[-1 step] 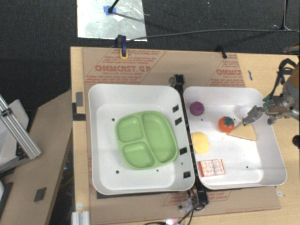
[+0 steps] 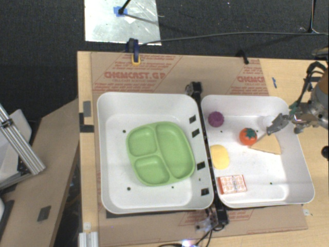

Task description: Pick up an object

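The right bin [image 2: 298,189] holds several small objects. A purple round piece [image 2: 215,119] lies near its back left corner, and an orange-red tomato-like piece [image 2: 248,136] with a green top sits in the middle. A yellow rounded piece [image 2: 220,156] rests by the left wall. A tan flat wedge [image 2: 270,146] lies right of the tomato, and a red-and-white small box [image 2: 232,183] lies near the front. My gripper [image 2: 271,129] reaches in from the right, low over the bin. Its tip is just right of the tomato and above the wedge's back edge. I see nothing held in it.
The left bin [image 2: 115,117] carries a green divided plate [image 2: 160,153]. Black clips [image 2: 197,134] line the wall shared by the two bins. Both bins rest on a cardboard sheet [image 2: 154,71]. A metal rail [image 2: 20,143] stands at the far left.
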`<action>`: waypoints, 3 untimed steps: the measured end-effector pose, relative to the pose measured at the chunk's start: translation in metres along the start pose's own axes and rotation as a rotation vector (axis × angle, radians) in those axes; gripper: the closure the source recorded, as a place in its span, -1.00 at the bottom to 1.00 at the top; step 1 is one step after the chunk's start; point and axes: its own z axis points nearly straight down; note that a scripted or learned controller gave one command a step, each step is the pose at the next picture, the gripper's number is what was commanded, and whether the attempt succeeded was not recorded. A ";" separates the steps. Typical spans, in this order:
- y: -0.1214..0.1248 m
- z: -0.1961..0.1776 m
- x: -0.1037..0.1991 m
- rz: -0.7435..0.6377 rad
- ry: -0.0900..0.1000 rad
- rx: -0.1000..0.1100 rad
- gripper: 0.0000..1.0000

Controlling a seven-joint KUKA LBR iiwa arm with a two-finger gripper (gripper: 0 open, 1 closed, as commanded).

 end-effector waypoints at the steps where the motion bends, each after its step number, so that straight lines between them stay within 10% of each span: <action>1: 0.002 0.042 -0.002 0.002 0.000 0.002 -1.00; 3: 0.005 0.125 0.000 0.003 -0.004 -0.005 -1.00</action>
